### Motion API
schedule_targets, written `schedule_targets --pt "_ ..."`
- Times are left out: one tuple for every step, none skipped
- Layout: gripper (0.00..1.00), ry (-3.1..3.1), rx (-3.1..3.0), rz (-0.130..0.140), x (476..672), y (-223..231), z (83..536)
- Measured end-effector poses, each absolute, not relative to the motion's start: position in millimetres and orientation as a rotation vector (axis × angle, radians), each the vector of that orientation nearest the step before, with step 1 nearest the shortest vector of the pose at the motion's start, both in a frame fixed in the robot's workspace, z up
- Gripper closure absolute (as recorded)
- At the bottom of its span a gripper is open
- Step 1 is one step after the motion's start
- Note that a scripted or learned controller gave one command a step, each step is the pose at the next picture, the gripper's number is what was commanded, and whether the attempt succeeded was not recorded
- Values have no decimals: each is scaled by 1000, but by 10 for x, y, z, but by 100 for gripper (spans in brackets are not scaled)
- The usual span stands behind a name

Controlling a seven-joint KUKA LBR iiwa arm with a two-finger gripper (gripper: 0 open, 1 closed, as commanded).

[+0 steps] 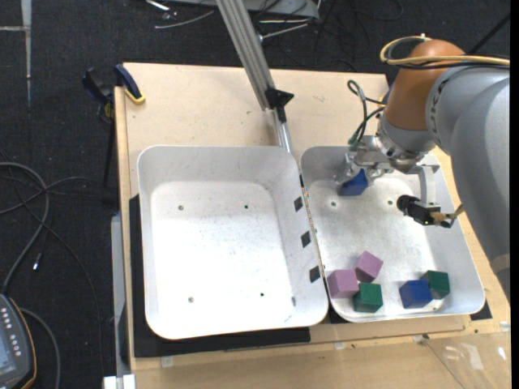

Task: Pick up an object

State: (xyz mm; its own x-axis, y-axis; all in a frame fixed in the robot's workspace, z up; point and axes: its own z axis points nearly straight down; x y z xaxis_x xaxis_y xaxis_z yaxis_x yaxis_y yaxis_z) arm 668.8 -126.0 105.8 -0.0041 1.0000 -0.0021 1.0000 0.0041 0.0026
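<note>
My gripper (357, 177) hangs over the far left part of the right bin (462, 250), pointing down. A small blue block (353, 185) sits between its fingers, and the gripper is shut on it. The block looks lifted a little off the bin floor. Near the bin's front edge lie two purple blocks (369, 263) (342, 282), a green block (368, 297), a second blue block (415, 292) and another green block (438, 283).
The left bin (150, 217) stands beside the right one, their rims meeting at the middle. A slanted metal pole (247, 47) reaches down to the bins' far junction. A black cable clip (418, 209) hangs from the wrist over the right bin.
</note>
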Motion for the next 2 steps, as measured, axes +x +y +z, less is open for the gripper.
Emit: schedule_targets --pt "100 2231 2209 11 6467 -206 2001" --pt "100 2233 2212 5 6363 462 2123"
